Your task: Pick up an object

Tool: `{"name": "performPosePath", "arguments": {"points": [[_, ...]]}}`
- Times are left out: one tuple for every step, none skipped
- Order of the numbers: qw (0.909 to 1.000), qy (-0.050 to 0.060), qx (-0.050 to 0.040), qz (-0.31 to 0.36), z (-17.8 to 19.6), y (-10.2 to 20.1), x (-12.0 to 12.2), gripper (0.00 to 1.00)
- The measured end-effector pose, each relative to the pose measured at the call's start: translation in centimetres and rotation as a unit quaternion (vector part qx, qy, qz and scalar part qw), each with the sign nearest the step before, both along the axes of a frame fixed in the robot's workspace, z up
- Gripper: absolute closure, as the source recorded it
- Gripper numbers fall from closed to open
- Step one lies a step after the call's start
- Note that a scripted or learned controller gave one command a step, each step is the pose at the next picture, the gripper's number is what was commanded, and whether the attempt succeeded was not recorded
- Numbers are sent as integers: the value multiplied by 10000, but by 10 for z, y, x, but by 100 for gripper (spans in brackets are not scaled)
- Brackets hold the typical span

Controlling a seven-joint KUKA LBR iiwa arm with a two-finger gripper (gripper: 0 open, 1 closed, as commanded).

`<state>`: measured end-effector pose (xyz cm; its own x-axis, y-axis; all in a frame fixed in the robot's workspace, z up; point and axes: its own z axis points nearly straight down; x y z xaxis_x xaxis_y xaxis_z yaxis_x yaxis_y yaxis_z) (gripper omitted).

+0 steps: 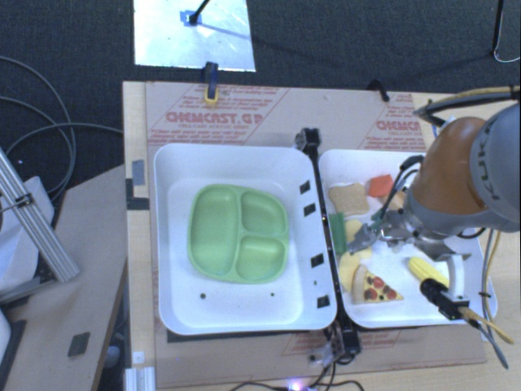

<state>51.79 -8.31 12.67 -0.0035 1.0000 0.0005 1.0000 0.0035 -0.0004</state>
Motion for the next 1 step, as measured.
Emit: {"name": "performPosePath", "arguments": {"points": [[10000,-9,-3,-12,17,0,-5,0]]}}
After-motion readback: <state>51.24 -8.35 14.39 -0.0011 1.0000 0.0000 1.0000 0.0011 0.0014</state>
